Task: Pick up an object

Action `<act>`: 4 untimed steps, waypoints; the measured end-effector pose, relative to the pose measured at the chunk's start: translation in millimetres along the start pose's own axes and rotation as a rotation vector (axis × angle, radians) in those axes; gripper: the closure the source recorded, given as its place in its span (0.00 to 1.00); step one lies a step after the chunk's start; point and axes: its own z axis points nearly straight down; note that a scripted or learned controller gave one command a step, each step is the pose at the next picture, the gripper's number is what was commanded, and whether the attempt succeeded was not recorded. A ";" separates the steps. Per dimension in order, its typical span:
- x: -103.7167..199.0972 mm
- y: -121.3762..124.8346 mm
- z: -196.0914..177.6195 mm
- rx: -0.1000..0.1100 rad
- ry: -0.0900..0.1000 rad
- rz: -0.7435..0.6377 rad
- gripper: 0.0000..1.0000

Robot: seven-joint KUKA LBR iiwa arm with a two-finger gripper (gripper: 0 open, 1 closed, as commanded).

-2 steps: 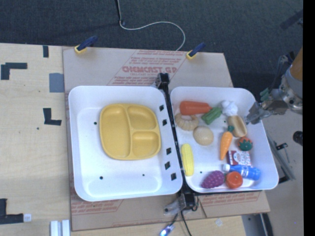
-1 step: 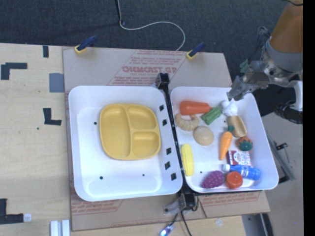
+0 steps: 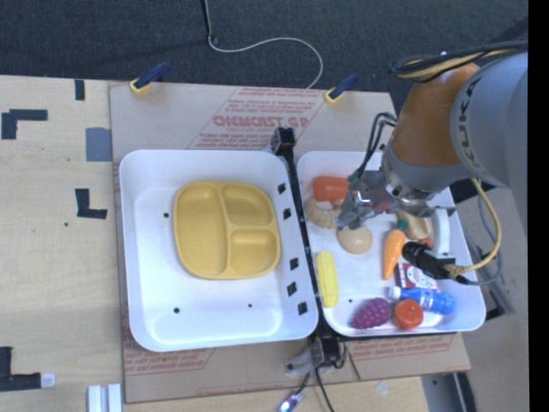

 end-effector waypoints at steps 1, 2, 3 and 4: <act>93.4 -14.2 -9.8 -0.010 -0.001 -0.003 1.00; 65.0 -3.6 -173.9 -0.031 -0.005 0.006 1.00; 114.7 -56.4 -192.8 -0.014 -0.002 -0.001 1.00; 178.6 -63.6 -236.3 -0.017 -0.002 -0.002 1.00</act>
